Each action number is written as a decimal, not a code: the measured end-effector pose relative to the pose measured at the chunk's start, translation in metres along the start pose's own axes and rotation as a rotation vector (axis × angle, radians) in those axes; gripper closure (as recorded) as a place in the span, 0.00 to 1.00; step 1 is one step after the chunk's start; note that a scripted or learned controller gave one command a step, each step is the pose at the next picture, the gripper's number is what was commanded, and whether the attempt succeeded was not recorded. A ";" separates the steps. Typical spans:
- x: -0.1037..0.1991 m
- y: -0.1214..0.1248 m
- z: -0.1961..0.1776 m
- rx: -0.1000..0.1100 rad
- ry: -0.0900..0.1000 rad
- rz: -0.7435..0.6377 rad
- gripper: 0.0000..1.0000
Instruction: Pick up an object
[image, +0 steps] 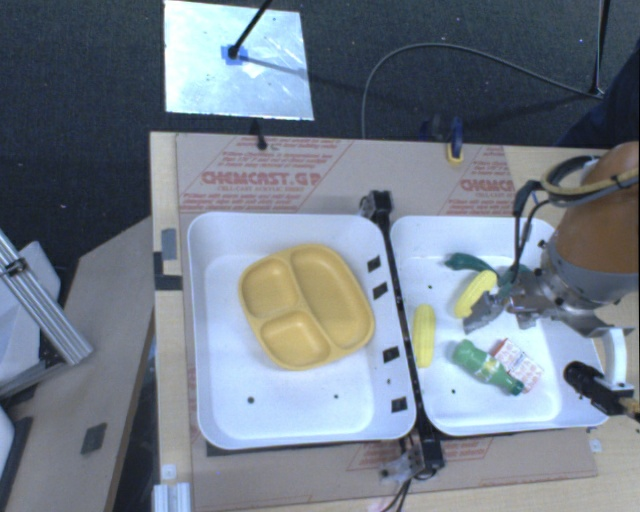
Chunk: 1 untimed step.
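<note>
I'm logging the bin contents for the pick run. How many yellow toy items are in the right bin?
2. One yellow piece lies near the right bin's left wall; another sits further right, beside the gripper. The arm may hide more.

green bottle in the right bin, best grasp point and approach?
Probably the green bottle at mid-body, from straight above, fingers closing across its short axis. It lies flat, pointing toward the bin's near right. The red-and-white packet sits against its cap end, so stay toward the wider base. The gripper is just above it.
</note>
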<state>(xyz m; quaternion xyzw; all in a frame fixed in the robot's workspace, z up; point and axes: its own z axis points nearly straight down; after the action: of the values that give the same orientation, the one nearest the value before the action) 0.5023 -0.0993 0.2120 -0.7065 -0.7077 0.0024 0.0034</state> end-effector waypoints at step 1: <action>0.000 0.002 -0.004 -0.010 -0.001 -0.002 0.00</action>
<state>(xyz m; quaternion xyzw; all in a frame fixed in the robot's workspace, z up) 0.5047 -0.0993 0.2162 -0.7058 -0.7084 -0.0005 -0.0005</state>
